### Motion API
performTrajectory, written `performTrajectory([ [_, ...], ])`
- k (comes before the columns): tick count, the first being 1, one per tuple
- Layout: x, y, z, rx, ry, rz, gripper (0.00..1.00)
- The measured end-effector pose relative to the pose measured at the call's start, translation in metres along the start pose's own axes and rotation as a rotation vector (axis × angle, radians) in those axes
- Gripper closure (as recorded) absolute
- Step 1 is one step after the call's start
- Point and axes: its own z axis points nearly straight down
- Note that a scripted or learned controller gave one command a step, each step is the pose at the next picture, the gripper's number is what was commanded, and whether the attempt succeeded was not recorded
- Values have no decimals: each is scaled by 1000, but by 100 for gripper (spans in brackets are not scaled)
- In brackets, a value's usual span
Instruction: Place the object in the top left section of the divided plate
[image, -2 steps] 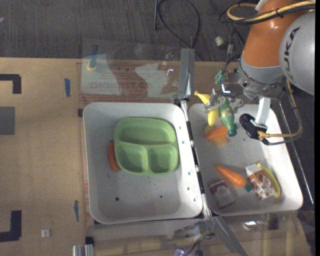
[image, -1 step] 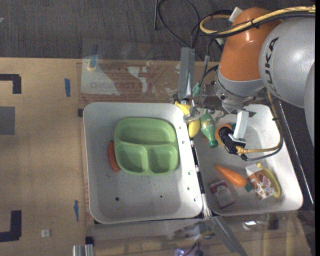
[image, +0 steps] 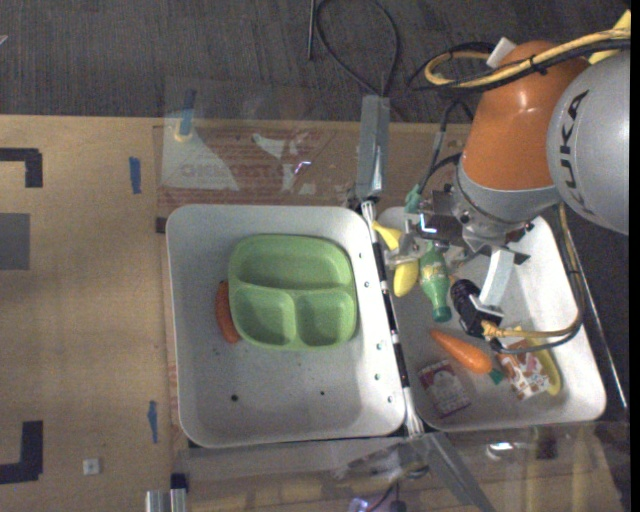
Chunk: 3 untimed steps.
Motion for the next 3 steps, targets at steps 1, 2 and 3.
performTrajectory([
  [1, -26, 10, -102, -4, -2, -17, 100],
  [2, 1, -51, -43, -1, -1, 26, 100],
  [3, 57, -27, -27, -3, -1, 87, 100],
])
